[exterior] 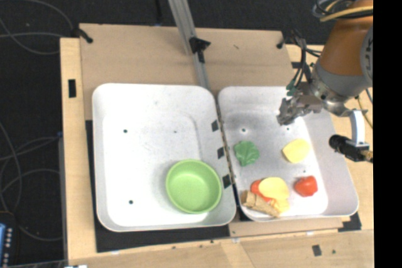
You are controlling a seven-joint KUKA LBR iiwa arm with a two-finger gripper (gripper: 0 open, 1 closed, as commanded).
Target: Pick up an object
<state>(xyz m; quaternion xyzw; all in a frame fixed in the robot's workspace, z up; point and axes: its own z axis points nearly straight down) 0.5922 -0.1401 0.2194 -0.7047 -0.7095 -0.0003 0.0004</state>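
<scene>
at the near edge of the right bin (326, 135) lies a cluster of play food: a tan, bread-like piece (259, 203) against the front rim, a yellow rounded piece (274, 187) resting on it, and a bit of red (255, 187) peeking out at the yellow piece's left side. just to the right of that cluster, apart from it, sits a small red piece (306, 186). farther back in the same bin are a pale yellow piece (296, 150) and, near the bin's left wall, a crumpled green piece (246, 152).

the gripper (287, 113) hangs over the back half of the right bin, above bare white floor, with the pale yellow piece the nearest object in front of it and clearly apart from it. nothing shows between its fingers; whether it is open or closed cannot be told from this angle. the grey arm (336, 81) with its orange band (348, 37) comes in from the right.

the left bin (125, 110) holds a light green bowl (193, 186), upright, near its front right corner. both bins rest side by side on the wooden bench (138, 53), and a grey metal pole (178, 0) rises at a slant from behind them.
</scene>
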